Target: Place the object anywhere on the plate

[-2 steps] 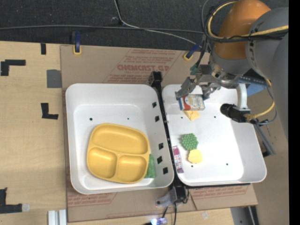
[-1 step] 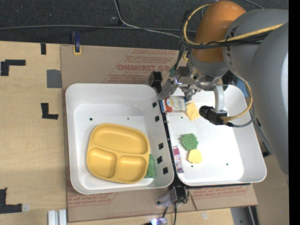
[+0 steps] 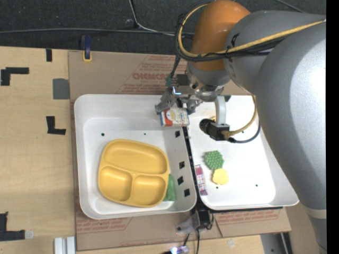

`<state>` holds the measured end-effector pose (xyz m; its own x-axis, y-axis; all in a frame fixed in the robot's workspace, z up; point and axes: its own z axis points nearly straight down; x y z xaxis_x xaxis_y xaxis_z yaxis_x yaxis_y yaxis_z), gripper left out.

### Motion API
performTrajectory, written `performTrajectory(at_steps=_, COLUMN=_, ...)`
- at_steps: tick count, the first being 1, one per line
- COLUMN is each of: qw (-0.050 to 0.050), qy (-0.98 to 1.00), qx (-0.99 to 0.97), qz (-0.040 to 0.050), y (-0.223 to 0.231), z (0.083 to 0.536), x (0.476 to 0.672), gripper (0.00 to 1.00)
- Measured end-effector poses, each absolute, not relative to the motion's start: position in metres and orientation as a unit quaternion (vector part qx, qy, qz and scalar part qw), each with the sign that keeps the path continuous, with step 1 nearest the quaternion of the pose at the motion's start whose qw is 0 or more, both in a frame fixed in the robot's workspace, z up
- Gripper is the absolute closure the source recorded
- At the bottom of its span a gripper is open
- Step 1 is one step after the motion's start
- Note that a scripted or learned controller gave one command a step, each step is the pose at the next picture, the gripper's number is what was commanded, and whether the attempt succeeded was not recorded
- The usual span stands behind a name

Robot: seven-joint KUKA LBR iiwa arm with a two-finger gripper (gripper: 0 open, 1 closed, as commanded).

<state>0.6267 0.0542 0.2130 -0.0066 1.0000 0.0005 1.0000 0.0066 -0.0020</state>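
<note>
- Gripper clamped on a small red-and-white carton, raised over the divide between the bins.
- Pick apparently done.
- Left: carry to yellow plate, lower, release.

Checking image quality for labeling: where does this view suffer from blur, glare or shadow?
Camera view: the arm looms large and soft at right; the white bins look bright, nearly washed out; small items near the end effector are hard to resolve; the yellow plate is sharp.

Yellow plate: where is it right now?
The yellow plate, with three compartments, lies in the left bin, toward its front, with a green item wedged between the plate's right edge and the bin wall.
</note>
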Motion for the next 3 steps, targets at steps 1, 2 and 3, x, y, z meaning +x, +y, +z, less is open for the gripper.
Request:
performTrajectory(at_steps=1, qw=0.001, qy=-0.709, qx=-0.705, qz=0.0003, y=0.102, z=0.210, x=0.632, gripper=1.00)
performTrajectory(at_steps=2, qw=0.001, qy=-0.709, qx=-0.705, qz=-0.0001, y=0.144, z=0.216, x=0.638, gripper=1.00)
performTrajectory(at_steps=3, qw=0.000, qy=-0.708, qx=-0.706, qz=0.0003, y=0.134, z=0.234, x=0.641, gripper=1.00)
